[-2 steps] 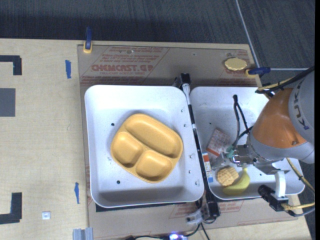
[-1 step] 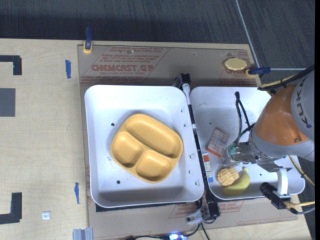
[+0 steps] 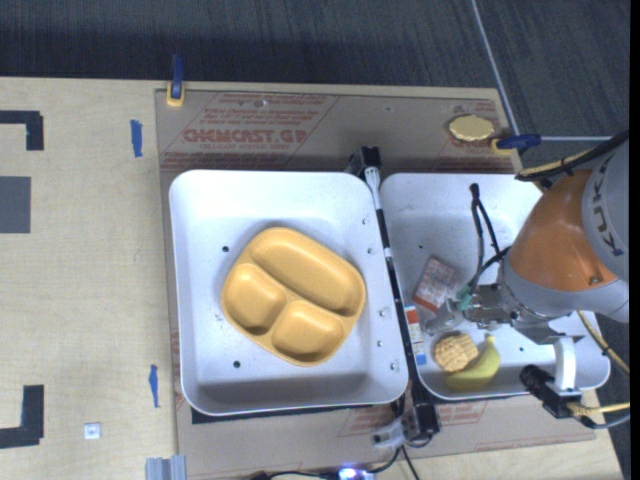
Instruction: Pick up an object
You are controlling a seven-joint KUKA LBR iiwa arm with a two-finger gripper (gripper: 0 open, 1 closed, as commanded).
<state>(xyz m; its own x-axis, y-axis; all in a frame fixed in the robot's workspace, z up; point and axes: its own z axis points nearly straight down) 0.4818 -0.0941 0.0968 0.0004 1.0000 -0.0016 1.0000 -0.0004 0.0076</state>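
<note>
The left bin (image 3: 190, 268) is holding one yellow three-compartment tray (image 3: 292, 294), its long axis running from upper left to lower right. The right bin (image 3: 440, 196) is holding one banana (image 3: 484, 364), one round cracker (image 3: 454, 350) and one small packet (image 3: 434, 280). The gripper (image 3: 462, 308) is hovering just above the cracker, its opening impossible to tell.

- Left bin (image 3: 195, 268): plain white, holding a mustard-yellow three-part tray (image 3: 291, 294)
- Right bin (image 3: 420, 203): the same white
- Banana (image 3: 484, 364), near edge of the right bin: bright yellow
- Round cracker (image 3: 454, 350) just left of it: golden tan, speckled
- Small packet (image 3: 435, 280): red and white with print
- Arm (image 3: 575, 248): grey with an orange band
- Bench board (image 3: 80, 298): pale wood, black marks, blue tape bits
- Far floor (image 3: 300, 18): dark grey-blue carpet
</note>
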